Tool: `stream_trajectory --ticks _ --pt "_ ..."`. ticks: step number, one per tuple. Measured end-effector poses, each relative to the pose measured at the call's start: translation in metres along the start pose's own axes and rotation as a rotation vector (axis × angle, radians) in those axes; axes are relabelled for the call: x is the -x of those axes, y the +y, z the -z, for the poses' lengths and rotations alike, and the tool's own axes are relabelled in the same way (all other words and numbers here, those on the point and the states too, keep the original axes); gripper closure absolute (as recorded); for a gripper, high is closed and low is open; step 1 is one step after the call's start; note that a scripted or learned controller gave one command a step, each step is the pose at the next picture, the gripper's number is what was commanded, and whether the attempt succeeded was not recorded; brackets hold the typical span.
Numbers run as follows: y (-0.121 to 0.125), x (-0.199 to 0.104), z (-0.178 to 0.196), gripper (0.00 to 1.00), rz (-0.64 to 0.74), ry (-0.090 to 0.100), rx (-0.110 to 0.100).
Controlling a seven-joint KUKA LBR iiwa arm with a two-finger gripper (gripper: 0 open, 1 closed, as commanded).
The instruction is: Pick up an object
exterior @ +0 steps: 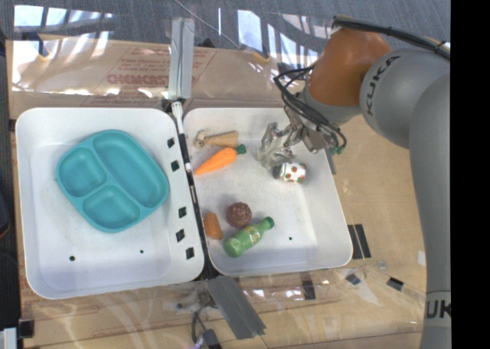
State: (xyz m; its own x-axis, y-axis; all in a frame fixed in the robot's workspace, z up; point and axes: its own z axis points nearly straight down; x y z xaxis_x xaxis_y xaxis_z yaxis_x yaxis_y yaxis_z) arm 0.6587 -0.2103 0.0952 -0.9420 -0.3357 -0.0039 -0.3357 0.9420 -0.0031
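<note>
The gripper (pixel 273 148) hung low near the right bin's (pixel 325 252) far edge; whether its jaws were open, I cannot tell. A spotted egg (pixel 291 172) lay just beside it.

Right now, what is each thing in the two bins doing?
Teal plate: lying flat in the left bin.
Carrot: lying down, right bin.
Green bottle: on its side.
Brown ball: resting beside the bottle.
Spotted white toy: lying under the gripper.
Gripper: low over the right bin, holding nothing I can see.
</note>
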Motion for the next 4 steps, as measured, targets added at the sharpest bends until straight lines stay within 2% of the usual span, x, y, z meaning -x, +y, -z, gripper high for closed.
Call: stream_trajectory --ticks 4 --pt "0.0014 0.0012 0.0001 1.0 0.141 -0.001 -0.001"
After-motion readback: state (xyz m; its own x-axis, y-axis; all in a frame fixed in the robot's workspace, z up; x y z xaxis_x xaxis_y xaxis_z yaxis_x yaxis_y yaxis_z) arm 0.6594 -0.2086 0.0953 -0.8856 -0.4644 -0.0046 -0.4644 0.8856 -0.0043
